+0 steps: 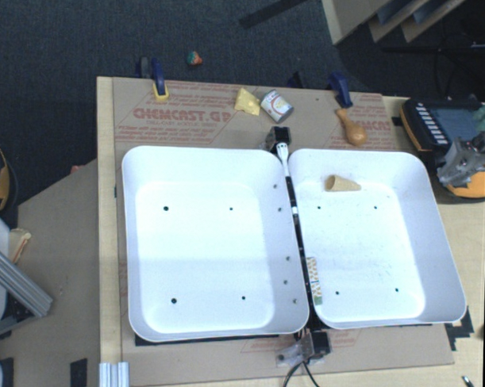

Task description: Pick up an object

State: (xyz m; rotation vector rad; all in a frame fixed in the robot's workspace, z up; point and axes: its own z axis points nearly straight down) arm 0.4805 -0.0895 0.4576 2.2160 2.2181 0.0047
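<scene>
Camera view shows one tan wedge (342,183) near the right bin's (432,235) far wall, risking a wall-crowded miss; the gripper's state cannot be told.

Taking the brown board (190,114) under the bins as landmark: two blue clamps grip its far edge, one at the left (158,76), one toward the right (339,89). On its far strip lie a yellow wedge (247,102), a small silver-and-white packet (276,106) just beside it, and a wooden pear-shaped piece (352,127) near the right clamp. Beyond the board, on dark carpet (65,40), sits a tiny colourful bit (195,58). Cables (308,373) trail off its near edge.
</scene>
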